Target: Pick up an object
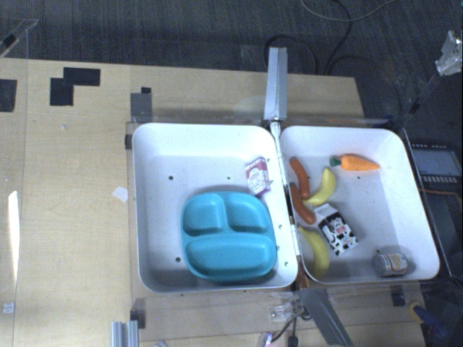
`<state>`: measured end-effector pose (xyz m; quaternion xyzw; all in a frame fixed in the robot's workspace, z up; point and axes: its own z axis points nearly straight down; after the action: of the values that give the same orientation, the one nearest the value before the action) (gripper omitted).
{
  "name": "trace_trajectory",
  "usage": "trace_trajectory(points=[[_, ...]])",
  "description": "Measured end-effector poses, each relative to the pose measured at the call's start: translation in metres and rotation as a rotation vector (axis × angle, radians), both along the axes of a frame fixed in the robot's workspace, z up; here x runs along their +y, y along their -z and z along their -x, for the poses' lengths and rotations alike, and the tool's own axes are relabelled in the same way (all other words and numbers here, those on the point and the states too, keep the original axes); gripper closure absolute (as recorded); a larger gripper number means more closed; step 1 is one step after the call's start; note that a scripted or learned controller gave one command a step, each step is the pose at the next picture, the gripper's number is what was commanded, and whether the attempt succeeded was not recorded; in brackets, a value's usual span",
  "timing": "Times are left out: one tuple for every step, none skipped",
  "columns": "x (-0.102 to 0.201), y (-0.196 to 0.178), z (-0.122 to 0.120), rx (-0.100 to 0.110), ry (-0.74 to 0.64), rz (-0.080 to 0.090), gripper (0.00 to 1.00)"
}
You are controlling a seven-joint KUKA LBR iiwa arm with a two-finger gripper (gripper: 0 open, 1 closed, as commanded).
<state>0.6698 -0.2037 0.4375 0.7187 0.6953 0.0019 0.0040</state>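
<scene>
The right bin [409, 194] holds an orange carrot [358, 163] at the back and a yellow banana [325, 186] curving beside it. Two reddish sausages [299, 177] [303, 208] lie along the bin's left wall. A second banana [317, 249] sits at the front left, touching a black-and-white patterned item [337, 232]. A small grey can [391, 263] rests on its side in the front right corner. In the left bin [163, 150] a blue divided plate [228, 237] lies at the front, with a small red-and-white packet [257, 176] behind it by the right wall.
A metal post [276, 85] rises behind the seam between the bins. Black markers [72, 84] are stuck on the wooden bench to the far left. Cables [340, 6] run over the dark floor at the back.
</scene>
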Motion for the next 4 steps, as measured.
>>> trace_trajectory(points=[[0.003, -0.014, -0.002, -0.008, -0.009, 0.004, 1.00], [0.005, -0.027, -0.003, -0.015, -0.018, 0.007, 1.00], [0.008, -0.040, -0.004, -0.023, -0.027, 0.011, 1.00], [0.010, -0.054, -0.006, -0.031, -0.035, 0.015, 1.00]])
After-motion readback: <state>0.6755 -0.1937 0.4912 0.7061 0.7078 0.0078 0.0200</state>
